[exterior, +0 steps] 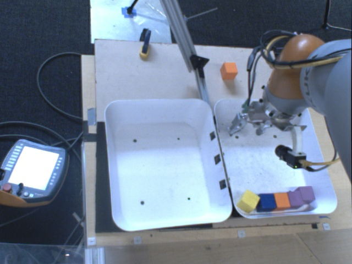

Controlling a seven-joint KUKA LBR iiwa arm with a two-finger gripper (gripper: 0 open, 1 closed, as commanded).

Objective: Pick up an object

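My gripper (pixel 246 128) hangs over the upper left part of the right bin (pixel 324 164), below the arm's orange band. It is open, with nothing between its fingers. Along that bin's near wall lies a row of blocks: a yellow block (pixel 248 201), a blue block (pixel 267 202), an orange block (pixel 282 200) and a purple block (pixel 301 195). The row is well below the gripper in the view, apart from it. Bare bin floor lies under the gripper.
The left bin (pixel 118 147) sits beside the right one. An orange cube (pixel 229 70) rests on the bench behind the bins. A slanted metal pole (pixel 184 34) crosses the bench top. A teach pendant (pixel 30 169) lies at far left.
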